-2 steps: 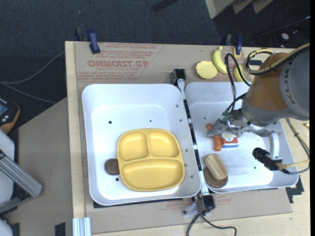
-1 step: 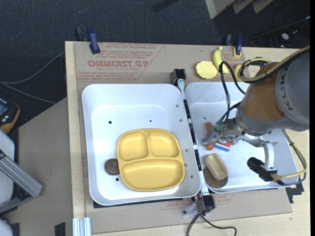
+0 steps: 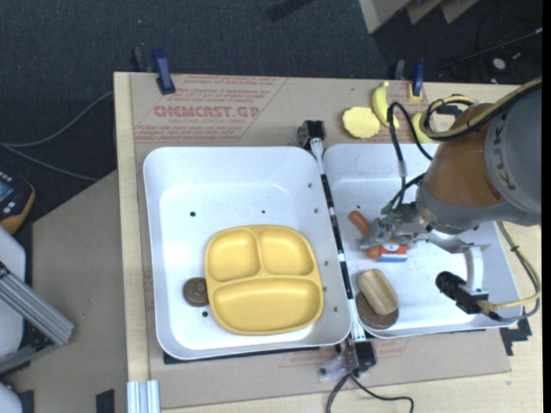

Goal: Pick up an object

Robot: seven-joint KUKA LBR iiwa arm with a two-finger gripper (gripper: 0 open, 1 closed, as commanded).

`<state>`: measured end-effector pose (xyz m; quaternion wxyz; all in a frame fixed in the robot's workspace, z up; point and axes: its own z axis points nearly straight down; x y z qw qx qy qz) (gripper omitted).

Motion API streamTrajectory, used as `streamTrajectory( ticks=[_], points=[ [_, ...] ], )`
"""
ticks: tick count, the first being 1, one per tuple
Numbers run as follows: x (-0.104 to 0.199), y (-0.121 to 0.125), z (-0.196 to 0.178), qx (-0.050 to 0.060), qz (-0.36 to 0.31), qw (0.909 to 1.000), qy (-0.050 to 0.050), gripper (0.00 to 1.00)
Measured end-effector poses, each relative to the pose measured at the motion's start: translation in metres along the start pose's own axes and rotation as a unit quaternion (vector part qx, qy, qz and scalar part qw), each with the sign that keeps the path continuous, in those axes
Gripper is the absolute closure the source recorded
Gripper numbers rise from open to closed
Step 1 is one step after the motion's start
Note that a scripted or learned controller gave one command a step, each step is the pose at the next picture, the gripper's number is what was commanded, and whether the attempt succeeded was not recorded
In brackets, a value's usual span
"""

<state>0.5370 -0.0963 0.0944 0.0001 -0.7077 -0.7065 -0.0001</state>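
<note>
The right bin (image 3: 413, 166) holds a small orange piece (image 3: 357, 222) near its left wall, a small orange and white thing (image 3: 385, 250) just below it, and a tan, loaf-shaped object (image 3: 377, 294) on a dark base at the front left corner. My gripper (image 3: 398, 231) hangs low over the left half of this bin, right above the orange and white thing and partly hiding it. Whether it touches anything cannot be made out.
The left bin (image 3: 172, 188) holds a yellow divided plate (image 3: 263, 278) with a small brown disc (image 3: 196, 292) at its left edge. A yellow banana (image 3: 380, 101) and a yellow lump (image 3: 360, 122) lie on the bench behind the right bin. The arm covers the right bin's right side.
</note>
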Motion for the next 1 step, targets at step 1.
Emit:
streamTrajectory(
  ticks=[1],
  points=[
    [0.0859,-0.0015,-0.0957,-0.005,-0.006,1.0,0.002,1.0]
  ],
)
